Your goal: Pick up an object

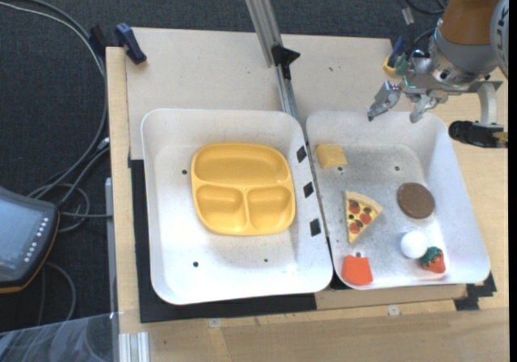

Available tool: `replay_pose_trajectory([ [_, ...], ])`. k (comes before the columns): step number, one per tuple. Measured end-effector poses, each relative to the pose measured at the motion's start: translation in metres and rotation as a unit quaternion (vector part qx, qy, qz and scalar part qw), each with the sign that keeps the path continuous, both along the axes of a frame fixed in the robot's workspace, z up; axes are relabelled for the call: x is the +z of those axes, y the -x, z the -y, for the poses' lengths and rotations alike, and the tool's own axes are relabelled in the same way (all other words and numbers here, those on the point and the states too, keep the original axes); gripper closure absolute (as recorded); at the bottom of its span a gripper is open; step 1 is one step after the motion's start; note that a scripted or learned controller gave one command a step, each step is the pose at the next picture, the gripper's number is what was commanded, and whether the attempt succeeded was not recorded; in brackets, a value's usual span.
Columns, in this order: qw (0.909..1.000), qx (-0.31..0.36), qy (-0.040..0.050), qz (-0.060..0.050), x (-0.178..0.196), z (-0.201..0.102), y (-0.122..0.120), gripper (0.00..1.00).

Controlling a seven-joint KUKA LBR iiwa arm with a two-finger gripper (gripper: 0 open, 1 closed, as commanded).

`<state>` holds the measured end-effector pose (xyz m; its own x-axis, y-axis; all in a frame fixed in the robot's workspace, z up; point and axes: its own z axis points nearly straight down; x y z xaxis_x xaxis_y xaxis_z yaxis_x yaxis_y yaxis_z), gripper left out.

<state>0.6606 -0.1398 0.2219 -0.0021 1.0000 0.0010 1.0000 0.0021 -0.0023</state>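
The arm comes in at the far right, and its gripper (398, 107) hangs over the far edge of the right bin (460, 191), its two fingers spread apart with nothing between them. Below it, inside that bin, the pickable things are scattered: a small yellow block (330, 156) sits near the far left corner, closest to the gripper; a pizza slice (360, 216) lies near the middle; a round brown cookie (416, 200) lies to its right. Along the near side are an orange piece (356, 269) at the left, a white ball (413, 244), and a strawberry (434, 260) just beside the ball toward the right wall. None of these things touches the gripper. The left bin (161, 215) holds a yellow divided tray (241, 188), lying flat near its middle. A metal pole (260, 5) slants in from the far side and ends between the two bins. A blue clamp (130, 41) sits on the bench's far left corner, and cables (56, 21) trail over the dark floor to the left.
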Motion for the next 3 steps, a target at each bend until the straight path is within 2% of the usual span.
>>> replay_pose_trajectory([
  [1,1.0000,0.000,0.0003,0.000,0.000,0.000,0.000,0.00],
  [3,1.0000,-0.001,0.0002,-0.002,-0.093,0.015,-0.001,0.00],
])
